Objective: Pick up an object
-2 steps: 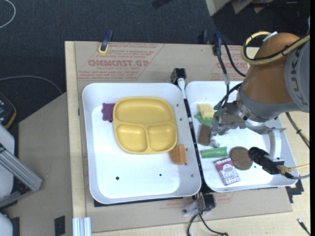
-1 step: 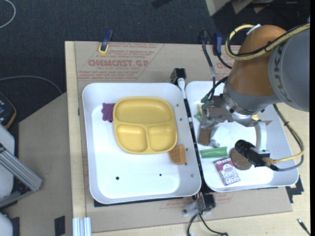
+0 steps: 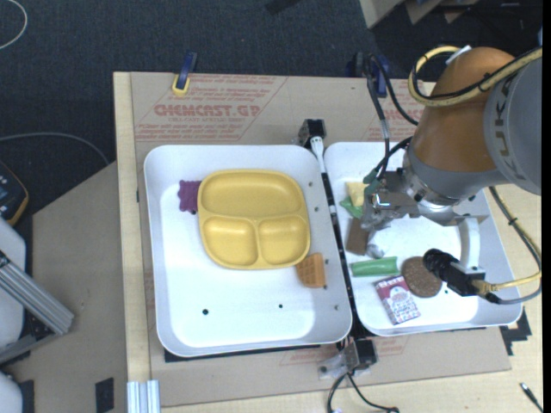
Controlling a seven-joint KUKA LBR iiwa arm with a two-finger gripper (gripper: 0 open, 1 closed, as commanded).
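My gripper [image 3: 373, 231] hangs low over the left part of the right bin [image 3: 482, 317]. A small brown piece [image 3: 355, 238] lies right against its left side. Just behind it are a pale yellow block [image 3: 354, 190] and a green piece [image 3: 351, 205]. In front of it a long green pod [image 3: 374, 267] lies flat. Further to the front right sit a round brown biscuit [image 3: 417, 276] and a red and white packet [image 3: 398, 300]. The arm's body hides the middle and back of this bin.
The left bin [image 3: 172, 299] holds a yellow divided plate [image 3: 254, 218], a purple piece [image 3: 188, 196] at the plate's left edge, and an orange-brown waffle piece [image 3: 312, 271] near the wall between the bins.
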